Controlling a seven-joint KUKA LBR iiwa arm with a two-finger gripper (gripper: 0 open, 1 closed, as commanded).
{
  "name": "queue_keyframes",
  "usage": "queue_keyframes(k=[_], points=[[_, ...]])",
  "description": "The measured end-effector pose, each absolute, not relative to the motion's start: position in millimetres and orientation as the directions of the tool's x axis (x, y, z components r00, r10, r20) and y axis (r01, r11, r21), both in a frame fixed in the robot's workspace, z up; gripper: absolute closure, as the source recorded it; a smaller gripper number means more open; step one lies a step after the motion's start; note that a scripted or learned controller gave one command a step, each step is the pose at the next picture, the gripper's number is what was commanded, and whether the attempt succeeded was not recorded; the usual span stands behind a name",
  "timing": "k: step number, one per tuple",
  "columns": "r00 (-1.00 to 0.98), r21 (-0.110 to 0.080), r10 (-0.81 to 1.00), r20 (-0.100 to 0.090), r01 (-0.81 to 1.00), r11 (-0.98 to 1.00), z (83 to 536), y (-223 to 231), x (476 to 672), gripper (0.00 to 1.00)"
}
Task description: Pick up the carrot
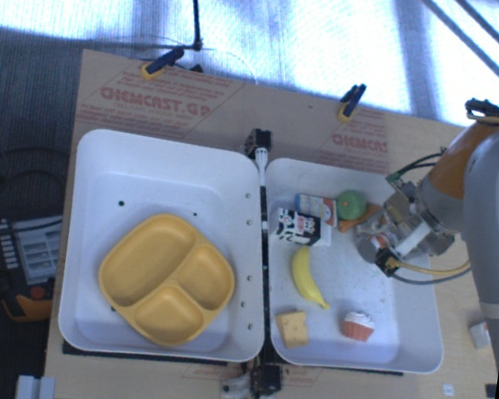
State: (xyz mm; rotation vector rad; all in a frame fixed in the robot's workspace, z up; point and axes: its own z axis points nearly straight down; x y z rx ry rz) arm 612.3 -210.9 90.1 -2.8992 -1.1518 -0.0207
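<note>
Tool (371, 243) low in right bin (413, 349) — beside carrot (353, 224)

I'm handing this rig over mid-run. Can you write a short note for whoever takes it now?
Gripper: low over the right bin, near its right wall; nothing seen held.
Carrot: an orange piece in the right bin, just below the green ball, partly hidden, just left of the gripper.
Also in that bin: milk carton, banana, cheese cube, cupcake.
Left bin: yellow divided plate.
Done: approach only. Left: grasp and lift the carrot.
</note>
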Motion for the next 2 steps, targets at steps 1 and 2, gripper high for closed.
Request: queue_keyframes(k=[1, 2], points=[[0.746, -0.078, 0.666, -0.027, 0.662, -0.745, 88.9, -206.7, 653.4, 0.00], [0.555, -0.016, 0.832, -0.006, 0.831, -0.555, 88.8, -194.0, 642.1, 0.00]])
